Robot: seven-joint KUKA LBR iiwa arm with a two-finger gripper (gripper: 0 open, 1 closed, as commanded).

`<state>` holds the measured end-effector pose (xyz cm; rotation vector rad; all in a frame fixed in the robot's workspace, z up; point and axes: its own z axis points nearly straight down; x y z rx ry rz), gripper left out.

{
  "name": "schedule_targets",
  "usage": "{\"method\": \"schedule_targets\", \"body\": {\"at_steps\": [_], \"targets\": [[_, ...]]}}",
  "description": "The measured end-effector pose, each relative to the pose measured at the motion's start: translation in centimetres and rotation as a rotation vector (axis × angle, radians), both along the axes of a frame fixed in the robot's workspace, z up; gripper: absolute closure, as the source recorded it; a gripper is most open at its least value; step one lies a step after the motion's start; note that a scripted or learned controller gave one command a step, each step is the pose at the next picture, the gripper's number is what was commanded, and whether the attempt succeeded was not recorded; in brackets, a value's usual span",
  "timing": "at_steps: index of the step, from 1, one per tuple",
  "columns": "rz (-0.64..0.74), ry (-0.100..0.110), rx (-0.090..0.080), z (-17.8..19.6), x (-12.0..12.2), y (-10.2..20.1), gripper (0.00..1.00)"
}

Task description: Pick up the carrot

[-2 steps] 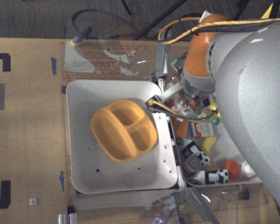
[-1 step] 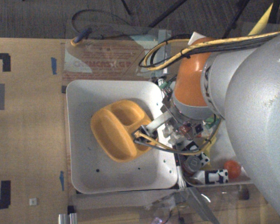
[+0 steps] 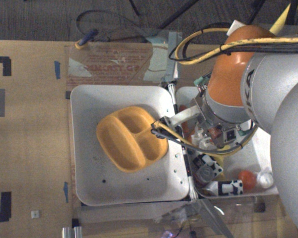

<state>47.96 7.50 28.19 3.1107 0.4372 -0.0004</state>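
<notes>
My gripper hangs low over the right bin; I cannot tell its state. The carrot, a small orange-red lump, lies in that bin beside a black-and-white object. A yellow divided plate fills the left bin.

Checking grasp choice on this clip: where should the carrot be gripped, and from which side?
Likely from above, on the exposed orange end of the carrot: a black-and-white tube lies beside its left and a white item on its right.
</notes>
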Motion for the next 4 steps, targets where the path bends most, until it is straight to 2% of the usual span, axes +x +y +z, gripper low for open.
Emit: {"method": "schedule_targets", "body": {"at_steps": [1,2,4], "targets": [[0.215,0.006,0.002,-3.8,-0.1,-1.9,1.00],[0.320,0.006,0.002,-8.0,-0.1,-1.8,1.00],[0.321,0.008,0.002,-6.1,0.0,-1.8,1.00]]}}
